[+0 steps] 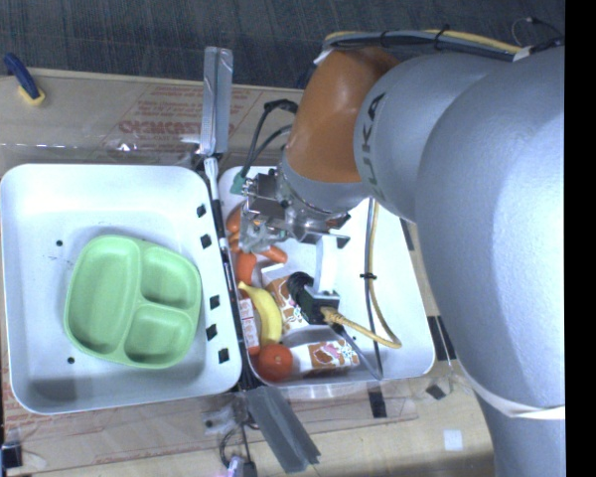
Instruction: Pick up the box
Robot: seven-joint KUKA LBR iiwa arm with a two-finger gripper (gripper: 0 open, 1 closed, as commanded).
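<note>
A small box (324, 355) with brown and white print lies flat near the front wall of the right bin (409, 351). Just to its left is a red ball-like fruit (274, 362). A second printed carton (287, 304) peeks out behind the banana (267, 311). My gripper (262, 225) hangs low over the back left of the right bin, above orange carrot-like pieces (246, 264), and stays behind and left of the box. The grey arm hides the rest of that bin.
The left bin (40, 197) holds a green divided plate (132, 301). A thin printed packet (246, 318) lies along the divider between the bins. A yellow cable (370, 334) loops over the right bin's floor. A blue-handled tool (23, 76) rests on the bench at the far left.
</note>
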